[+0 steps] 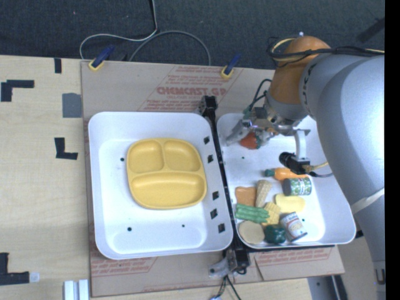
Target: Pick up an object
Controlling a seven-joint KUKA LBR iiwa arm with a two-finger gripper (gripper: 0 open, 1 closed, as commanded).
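My gripper (pixel 251 132) hangs over the back left part of the right bin (pixel 334 227), close to the divider between the bins. A small red object (pixel 250 142) lies right under its tip; whether it is gripped is not clear. Further forward in the same bin lies a heap of toy food: an orange carrot (pixel 284 174), a green-labelled can (pixel 300 186), a pale corn cob (pixel 264 192), a yellow block (pixel 290 203), a green pod (pixel 251 213) and a small red-and-white can (pixel 294 225).
The left bin (pixel 103 230) holds a yellow divided plate (pixel 165 172). The grey arm with its orange band (pixel 294 74) covers the right bin's back right corner. A cable (pixel 150 17) runs behind the bins.
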